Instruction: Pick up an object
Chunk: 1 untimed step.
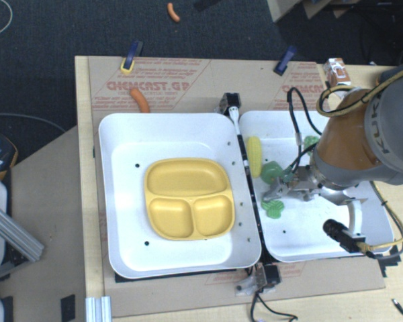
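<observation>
Pincer [274, 192] sits low in the right bin [309, 243], near its left wall, metal tips pointing left among the green pieces; can't tell if the tips are apart or together, and nothing clearly sits between them. Grey arm [383, 139] with orange band [346, 136] comes in from the right over that bin. Left bin [121, 180] holds a yellow divided tray [188, 196], flat, roughly centred, three compartments. Right bin: yellow corn cob [254, 154] lies lengthwise just beside the left wall, above the pincer. Green round piece [271, 172] just beside the corn, touching or nearly touching the pincer tips. Second green piece [275, 209] just below the tips. Small green bit [311, 141] further back by the arm. Orange carrot-like item [140, 100] lies on the cardboard outside the bins.
</observation>
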### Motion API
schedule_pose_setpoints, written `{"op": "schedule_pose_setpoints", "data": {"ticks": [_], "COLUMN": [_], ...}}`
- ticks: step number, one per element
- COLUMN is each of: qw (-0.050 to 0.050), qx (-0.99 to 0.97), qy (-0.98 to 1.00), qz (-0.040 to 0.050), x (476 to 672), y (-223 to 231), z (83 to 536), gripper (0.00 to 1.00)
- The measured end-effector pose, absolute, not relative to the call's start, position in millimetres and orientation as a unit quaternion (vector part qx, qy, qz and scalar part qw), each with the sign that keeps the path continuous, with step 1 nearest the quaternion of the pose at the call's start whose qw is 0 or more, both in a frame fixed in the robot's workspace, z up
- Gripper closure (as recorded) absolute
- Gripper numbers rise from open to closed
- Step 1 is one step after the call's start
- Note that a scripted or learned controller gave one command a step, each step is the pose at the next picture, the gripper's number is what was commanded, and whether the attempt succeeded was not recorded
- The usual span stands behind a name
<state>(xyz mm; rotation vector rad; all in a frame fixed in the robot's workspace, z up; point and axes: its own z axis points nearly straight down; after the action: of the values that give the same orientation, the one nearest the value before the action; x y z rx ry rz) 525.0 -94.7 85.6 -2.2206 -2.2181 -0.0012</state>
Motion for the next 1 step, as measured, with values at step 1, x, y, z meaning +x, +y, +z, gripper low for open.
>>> {"op": "schedule_pose_setpoints", "data": {"ticks": [1], "qw": [-0.002], "qx": [-0.707], "qy": [-0.707], "qz": [-0.0036], "x": [527.4], "y": [-93.9], "z": [98.6], "gripper": [1.0]}}
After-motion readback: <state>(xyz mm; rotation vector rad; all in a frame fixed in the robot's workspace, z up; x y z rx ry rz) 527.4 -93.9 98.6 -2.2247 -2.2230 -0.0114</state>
